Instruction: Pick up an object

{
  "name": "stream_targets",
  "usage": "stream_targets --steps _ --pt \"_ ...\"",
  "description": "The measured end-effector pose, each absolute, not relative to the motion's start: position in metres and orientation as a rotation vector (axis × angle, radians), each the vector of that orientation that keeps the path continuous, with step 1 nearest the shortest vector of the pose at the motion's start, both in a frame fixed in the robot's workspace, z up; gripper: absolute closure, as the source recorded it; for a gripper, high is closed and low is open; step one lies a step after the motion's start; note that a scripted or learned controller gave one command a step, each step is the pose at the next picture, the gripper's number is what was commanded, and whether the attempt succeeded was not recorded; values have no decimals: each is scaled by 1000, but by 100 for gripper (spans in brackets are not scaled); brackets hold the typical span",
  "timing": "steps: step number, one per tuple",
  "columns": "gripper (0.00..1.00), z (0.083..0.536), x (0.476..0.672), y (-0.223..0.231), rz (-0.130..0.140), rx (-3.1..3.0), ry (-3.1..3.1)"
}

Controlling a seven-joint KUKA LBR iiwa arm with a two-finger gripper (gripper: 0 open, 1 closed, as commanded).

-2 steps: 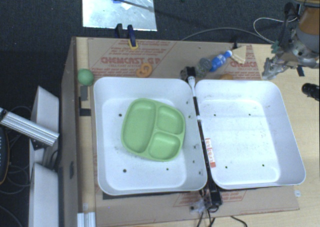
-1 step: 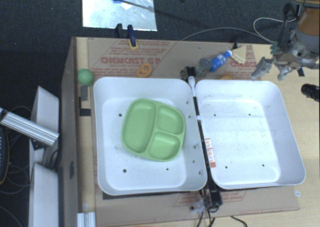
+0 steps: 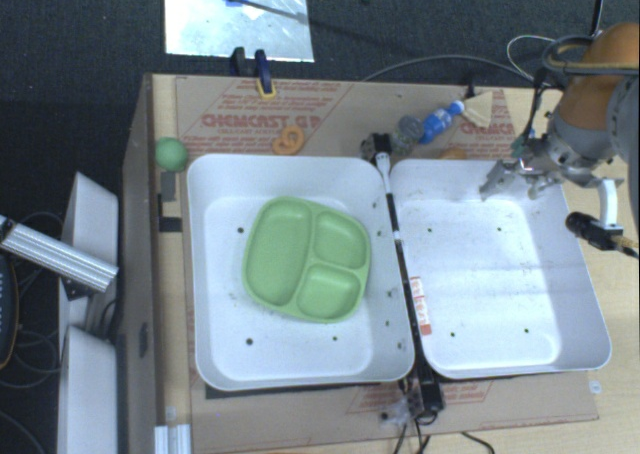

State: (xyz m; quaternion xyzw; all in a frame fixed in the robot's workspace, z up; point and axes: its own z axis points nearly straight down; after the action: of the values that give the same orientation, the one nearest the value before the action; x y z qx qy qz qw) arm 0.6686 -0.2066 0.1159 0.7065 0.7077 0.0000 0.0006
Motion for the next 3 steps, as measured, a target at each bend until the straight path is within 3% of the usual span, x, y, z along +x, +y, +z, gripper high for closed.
stream_targets --steps 1,3 --pt "0 86 670 -205 2 2217 2227" --pt "0 85 669 -192 2 2215 2225"
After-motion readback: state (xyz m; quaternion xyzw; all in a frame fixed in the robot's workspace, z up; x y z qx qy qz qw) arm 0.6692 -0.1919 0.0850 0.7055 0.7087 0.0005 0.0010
